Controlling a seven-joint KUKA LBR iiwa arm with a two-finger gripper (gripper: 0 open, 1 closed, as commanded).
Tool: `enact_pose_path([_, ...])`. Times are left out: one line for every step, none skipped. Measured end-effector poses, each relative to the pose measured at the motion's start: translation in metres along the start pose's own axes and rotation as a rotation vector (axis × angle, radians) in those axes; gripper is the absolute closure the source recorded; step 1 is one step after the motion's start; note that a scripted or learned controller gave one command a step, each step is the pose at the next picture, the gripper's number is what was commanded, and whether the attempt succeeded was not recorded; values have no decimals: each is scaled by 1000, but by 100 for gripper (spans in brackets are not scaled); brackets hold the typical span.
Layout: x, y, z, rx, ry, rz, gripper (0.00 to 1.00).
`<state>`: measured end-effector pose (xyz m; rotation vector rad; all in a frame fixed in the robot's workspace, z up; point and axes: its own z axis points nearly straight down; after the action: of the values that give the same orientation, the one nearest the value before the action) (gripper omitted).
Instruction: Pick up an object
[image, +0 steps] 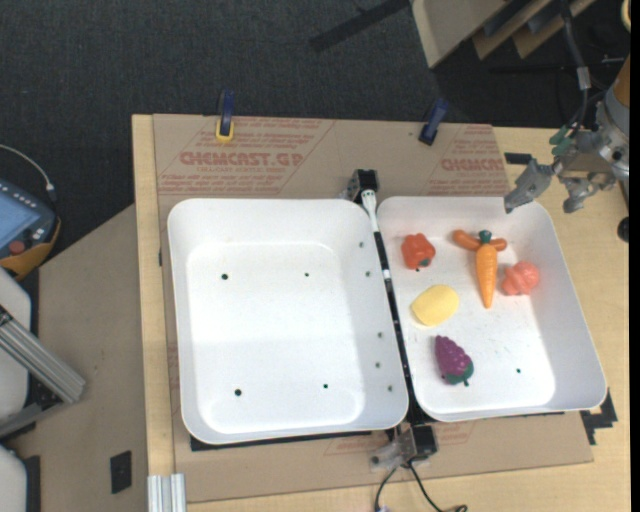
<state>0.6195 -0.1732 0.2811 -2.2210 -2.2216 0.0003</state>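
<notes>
Purple grapes (453, 360) in right bin (560, 330), well apart from the open, empty pincer (548, 194) above its far corner

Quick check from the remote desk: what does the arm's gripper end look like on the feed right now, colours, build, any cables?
The gripper is bare grey metal: two slim fingers under a blocky silver wrist assembly with greenish fittings on its side. Dark cables loop up from the wrist toward the top of the view. No printed markings are legible at this size.
</notes>
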Motion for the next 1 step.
enact_pose_path([62,-21,119,12,5,-5,0])
